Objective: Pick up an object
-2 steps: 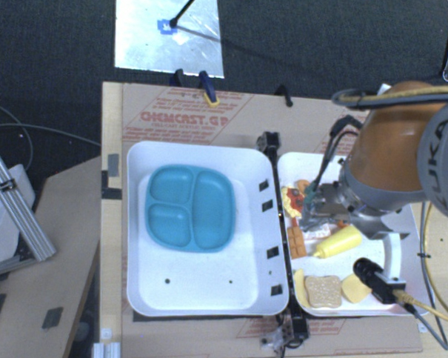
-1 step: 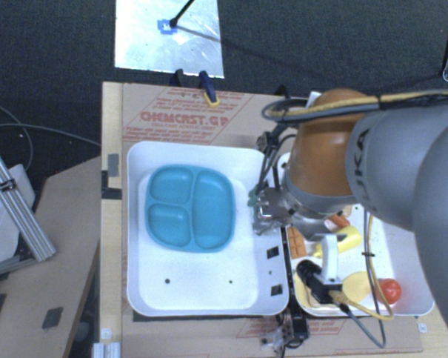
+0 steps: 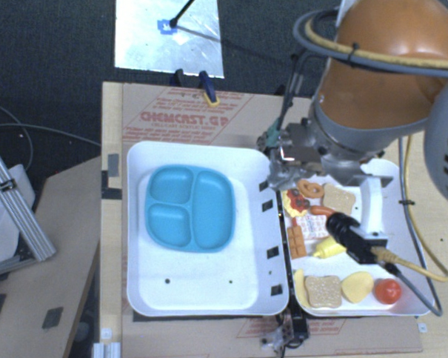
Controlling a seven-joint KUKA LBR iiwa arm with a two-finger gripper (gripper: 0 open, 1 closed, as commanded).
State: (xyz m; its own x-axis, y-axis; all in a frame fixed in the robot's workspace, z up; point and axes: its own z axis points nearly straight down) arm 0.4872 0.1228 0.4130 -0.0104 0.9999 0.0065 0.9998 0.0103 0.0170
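A blue plate (image 3: 190,208) (three compartments) lies in the left bin (image 3: 204,289). Behind the bins, a silver sheet (image 3: 170,31) rests on dark carpet (image 3: 51,56).

pretzel (image 3: 309,189): I see a small brown twisted piece near the far end of the right bin (image 3: 415,305), just beside the toast.
toast slice, far (image 3: 339,197): pale, lying flat, next to the pretzel.
waffle piece (image 3: 308,229): I make out a pale, checked piece mid-bin.
yellow piece (image 3: 328,249): a small wedge, partly covered from above.
toast slice, near (image 3: 324,290): browned, flat, at the near end.
potato-like piece (image 3: 357,286): pale yellow, touching that slice.
tomato (image 3: 386,291): red, round, just beside the yellow piece.
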